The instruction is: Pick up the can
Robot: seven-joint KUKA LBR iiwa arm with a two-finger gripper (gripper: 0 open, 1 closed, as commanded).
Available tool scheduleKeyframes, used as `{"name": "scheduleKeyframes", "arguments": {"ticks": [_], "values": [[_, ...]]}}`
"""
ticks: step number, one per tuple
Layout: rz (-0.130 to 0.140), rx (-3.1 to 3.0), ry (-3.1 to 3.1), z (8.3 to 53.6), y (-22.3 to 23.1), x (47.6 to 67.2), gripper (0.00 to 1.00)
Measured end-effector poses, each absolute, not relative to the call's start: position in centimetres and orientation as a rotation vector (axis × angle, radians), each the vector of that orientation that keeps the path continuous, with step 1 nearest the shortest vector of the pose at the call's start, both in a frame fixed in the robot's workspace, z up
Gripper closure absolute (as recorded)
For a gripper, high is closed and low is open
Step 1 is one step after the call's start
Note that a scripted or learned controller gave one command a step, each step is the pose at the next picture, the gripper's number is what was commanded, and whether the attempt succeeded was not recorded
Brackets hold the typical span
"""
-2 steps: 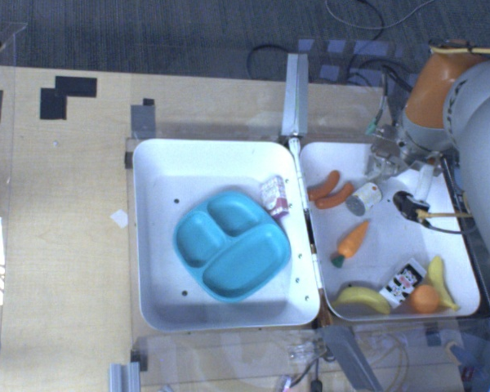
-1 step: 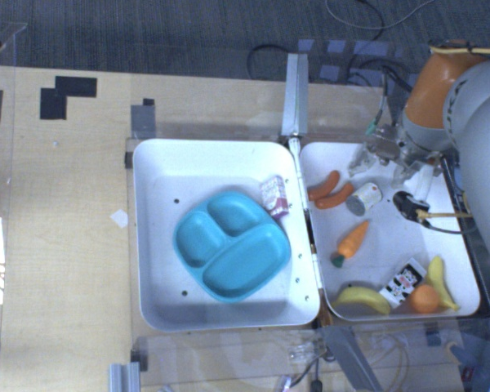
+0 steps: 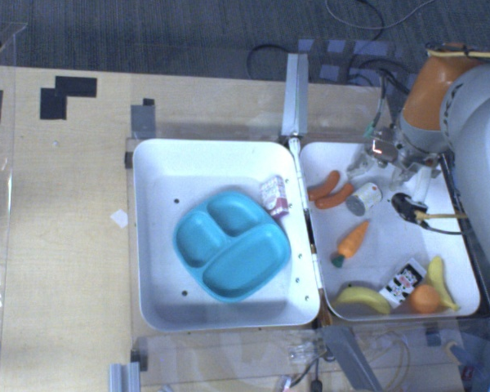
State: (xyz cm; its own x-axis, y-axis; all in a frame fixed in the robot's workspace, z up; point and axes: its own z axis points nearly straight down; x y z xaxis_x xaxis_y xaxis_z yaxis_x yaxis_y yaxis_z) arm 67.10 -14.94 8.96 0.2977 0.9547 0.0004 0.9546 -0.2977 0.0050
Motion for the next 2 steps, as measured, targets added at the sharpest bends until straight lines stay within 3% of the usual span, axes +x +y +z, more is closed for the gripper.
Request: {"name": "scheduleKeyframes", "arguments": {"ticks": [2], "values": [[0.006, 2.447, 1.961, 8.7, -16.0, 66.9, 0.0]]}}
